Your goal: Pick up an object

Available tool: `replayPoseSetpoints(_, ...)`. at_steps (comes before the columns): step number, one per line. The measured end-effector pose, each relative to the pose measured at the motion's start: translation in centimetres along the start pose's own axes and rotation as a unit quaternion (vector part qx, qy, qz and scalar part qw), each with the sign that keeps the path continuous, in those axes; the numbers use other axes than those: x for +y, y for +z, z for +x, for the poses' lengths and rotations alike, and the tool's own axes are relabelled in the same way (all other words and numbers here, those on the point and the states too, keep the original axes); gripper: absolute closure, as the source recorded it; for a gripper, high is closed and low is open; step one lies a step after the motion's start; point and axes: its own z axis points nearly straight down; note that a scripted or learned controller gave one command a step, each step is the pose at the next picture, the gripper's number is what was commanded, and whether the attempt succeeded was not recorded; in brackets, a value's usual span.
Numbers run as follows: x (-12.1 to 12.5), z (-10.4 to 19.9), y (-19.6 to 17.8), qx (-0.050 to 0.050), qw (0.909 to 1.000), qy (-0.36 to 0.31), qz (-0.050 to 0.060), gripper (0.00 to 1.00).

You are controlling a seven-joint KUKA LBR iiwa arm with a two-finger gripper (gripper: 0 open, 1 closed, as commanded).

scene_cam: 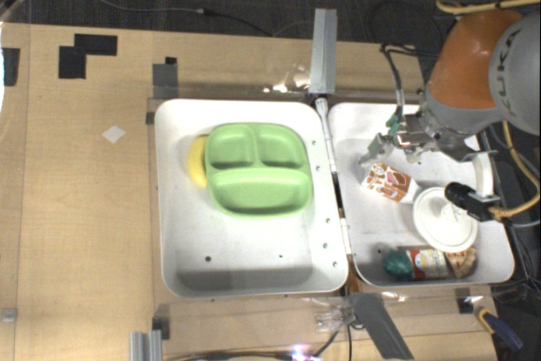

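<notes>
My gripper [382, 147] hangs over the upper middle of the right bin [355, 207], with the orange-banded wrist behind it at the right. Just below it and apart from it, a small red, white and orange carton [388, 183] lies on the bin floor. A white round cup [442, 221] sits to the carton's right. A bottle with a green cap [420, 264] lies on its side by the bin's near wall. Nothing shows between the gripper's tips.
The left bin [254, 266] holds a green divided plate [256, 168] with a yellow object [196, 161] partly tucked under its left rim. A metal post [323, 51] rises behind the wall between the two bins.
</notes>
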Motion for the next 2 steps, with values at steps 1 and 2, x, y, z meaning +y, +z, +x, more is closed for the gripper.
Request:
replayPoseSetpoints(1, 1.5, -3.4, 8.7, 0.0, 1.0, -0.008, -0.003, 0.0)
replayPoseSetpoints(2, -0.4, -1.8, 9.4, -0.002, 0.9992, -0.04, -0.007, 0.0)
